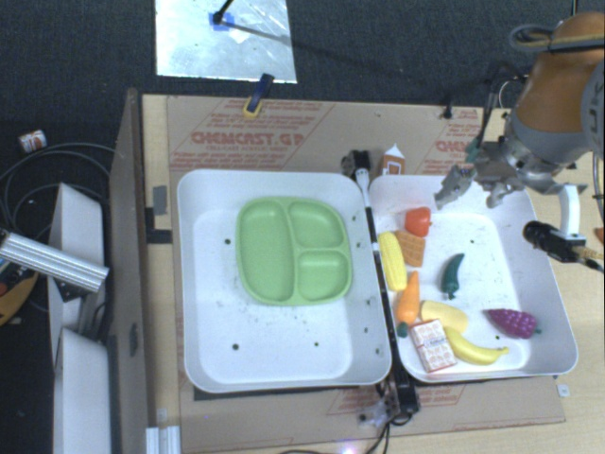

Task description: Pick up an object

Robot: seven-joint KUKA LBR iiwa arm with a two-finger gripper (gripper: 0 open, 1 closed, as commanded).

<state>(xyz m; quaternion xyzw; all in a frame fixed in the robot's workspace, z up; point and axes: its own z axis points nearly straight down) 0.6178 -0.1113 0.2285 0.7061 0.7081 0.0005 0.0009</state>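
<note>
Front of right bin: small red-and-white printed carton (431,345) touching a smooth yellow plastic banana (460,334), bumpy purple grape bunch (511,323) off to the side.
Closest to hand: glossy red plastic pepper (418,220), just below-left of the hand (475,185) hovering over the white bin's back rim (416,183).
Hand state: looks spread open with nothing in it.
Long shapes: yellow corn cob (392,260) and orange carrot (407,300) lie lengthwise along the divider.
Left bin: matte green divided tray (291,251).

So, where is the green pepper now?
The green pepper lies in the middle of the right bin, between the corn cob and the purple grapes.
</note>
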